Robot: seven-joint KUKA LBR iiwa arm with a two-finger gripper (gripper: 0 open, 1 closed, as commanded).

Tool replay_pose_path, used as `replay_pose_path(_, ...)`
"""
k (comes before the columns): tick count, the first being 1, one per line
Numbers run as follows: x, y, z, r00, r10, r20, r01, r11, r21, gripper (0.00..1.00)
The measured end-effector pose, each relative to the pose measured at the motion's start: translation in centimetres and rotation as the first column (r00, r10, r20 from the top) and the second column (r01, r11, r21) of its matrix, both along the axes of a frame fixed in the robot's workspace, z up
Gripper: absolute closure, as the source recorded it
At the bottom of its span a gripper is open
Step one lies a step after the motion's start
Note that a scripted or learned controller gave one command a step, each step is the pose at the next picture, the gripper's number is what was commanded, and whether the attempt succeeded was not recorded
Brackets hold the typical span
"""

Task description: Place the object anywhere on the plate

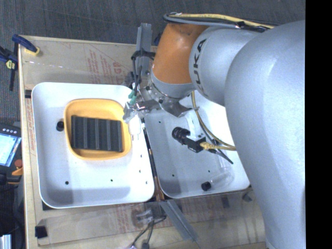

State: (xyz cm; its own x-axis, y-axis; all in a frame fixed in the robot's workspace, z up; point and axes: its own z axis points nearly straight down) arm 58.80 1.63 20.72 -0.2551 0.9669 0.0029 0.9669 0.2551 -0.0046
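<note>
A yellow plate [96,108] lies in the left white bin [78,191]. A dark ridged rectangular object [98,134] rests flat on the plate and covers most of its middle. My gripper [132,113] hangs over the plate's right rim, near the wall between the two bins, just right of the dark object. The grey arm with its orange band [174,53] reaches in from the right and hides much of the right bin.
The right white bin [181,183] holds a small black piece [206,185] near its front edge. A black connector with a yellow cable [188,139] hangs from the arm above that bin. A small dark spot [60,125] sits left of the plate.
</note>
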Motion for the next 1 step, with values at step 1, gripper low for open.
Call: replay_pose_path(1, 0.01, 0.00, 0.03, 1.000, 0.000, 0.001, 0.000, 1.000, 0.000, 0.00)
